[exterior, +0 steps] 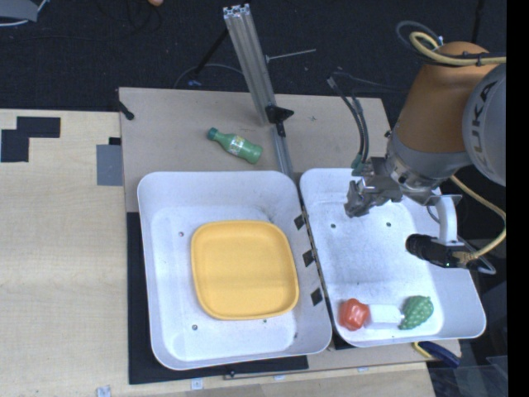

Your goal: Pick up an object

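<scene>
Approach step. Gripper (361,198) over right bin (463,325), far end; finger state indiscernible, nothing seen held. Next: travel to red object (354,313), possibly tomato, then descend.

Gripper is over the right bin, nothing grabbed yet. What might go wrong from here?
1. The gripper hangs over the right bin's upper part, away from the red object, white piece and green object at its near edge; closing here would likely catch nothing.
2. Those three lie in a tight row, so a grasp may nudge a neighbour.
</scene>
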Controlling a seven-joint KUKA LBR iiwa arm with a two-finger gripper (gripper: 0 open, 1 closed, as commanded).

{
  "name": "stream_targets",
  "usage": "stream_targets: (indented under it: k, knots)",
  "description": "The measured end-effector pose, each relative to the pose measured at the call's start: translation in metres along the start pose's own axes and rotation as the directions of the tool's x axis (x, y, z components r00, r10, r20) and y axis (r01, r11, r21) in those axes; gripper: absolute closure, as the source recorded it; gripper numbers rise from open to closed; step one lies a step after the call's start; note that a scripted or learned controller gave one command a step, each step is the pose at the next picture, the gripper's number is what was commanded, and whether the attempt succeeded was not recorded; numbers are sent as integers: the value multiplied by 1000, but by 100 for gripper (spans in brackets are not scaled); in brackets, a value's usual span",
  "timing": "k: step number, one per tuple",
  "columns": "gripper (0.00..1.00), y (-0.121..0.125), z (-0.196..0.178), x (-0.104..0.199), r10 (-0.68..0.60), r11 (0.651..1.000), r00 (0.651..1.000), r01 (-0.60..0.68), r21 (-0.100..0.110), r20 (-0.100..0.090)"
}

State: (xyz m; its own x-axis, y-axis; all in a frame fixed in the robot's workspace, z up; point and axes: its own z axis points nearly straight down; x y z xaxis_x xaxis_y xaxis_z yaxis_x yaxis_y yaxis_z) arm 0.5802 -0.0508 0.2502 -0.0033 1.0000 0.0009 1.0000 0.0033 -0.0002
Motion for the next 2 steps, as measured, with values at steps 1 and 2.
stream_targets:
  k: [1,2]
  knots:
    - [100,3,2,58,-1,1000,1000,1,1,0]
    - [100,-10,8,101,1,1000,1000,-1,1,1]
